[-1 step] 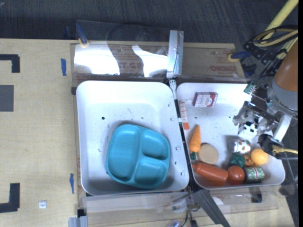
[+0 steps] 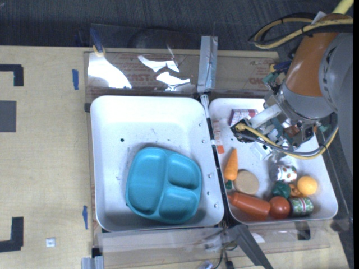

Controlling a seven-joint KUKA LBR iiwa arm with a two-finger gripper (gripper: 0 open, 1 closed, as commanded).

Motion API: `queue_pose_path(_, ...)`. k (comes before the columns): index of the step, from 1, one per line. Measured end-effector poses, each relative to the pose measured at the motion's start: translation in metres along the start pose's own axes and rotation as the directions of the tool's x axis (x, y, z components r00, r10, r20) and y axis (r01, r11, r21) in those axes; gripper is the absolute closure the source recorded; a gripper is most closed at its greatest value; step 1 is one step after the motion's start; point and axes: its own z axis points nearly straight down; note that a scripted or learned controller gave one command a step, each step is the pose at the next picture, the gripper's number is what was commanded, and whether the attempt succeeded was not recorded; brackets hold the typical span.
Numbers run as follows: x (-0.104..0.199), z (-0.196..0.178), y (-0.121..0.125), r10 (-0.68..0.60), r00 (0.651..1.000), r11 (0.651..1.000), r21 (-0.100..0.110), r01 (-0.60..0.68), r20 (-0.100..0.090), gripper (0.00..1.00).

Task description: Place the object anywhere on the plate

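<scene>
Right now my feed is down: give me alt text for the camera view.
A grey and orange arm reaches from the right over the right bin, which holds a carrot, a red sausage, a tan disc, an orange ball and other small items. The left bin holds a teal divided plate.

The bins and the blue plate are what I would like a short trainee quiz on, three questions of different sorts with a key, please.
1. True or false: the blue plate lies in the left bin.
2. Multiple choice: which thing lies right of the carrot and touches the red sausage? A) the tan round piece B) a green cup C) a spoon
3. Fill in: the gripper hangs over the ____ bin.

Key: 1 true; 2 A; 3 right.
</scene>
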Motion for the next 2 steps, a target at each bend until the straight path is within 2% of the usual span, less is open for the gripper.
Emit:
queue_pose_path(1,0.0145,-0.1455,-0.0318,0.187,0.982,0.982,-0.002,-0.187,-0.008,1.00)
queue_pose_path(2,0.0150,-0.1536,-0.0312,0.189,0.982,0.982,-0.004,-0.189,-0.005,1.00)
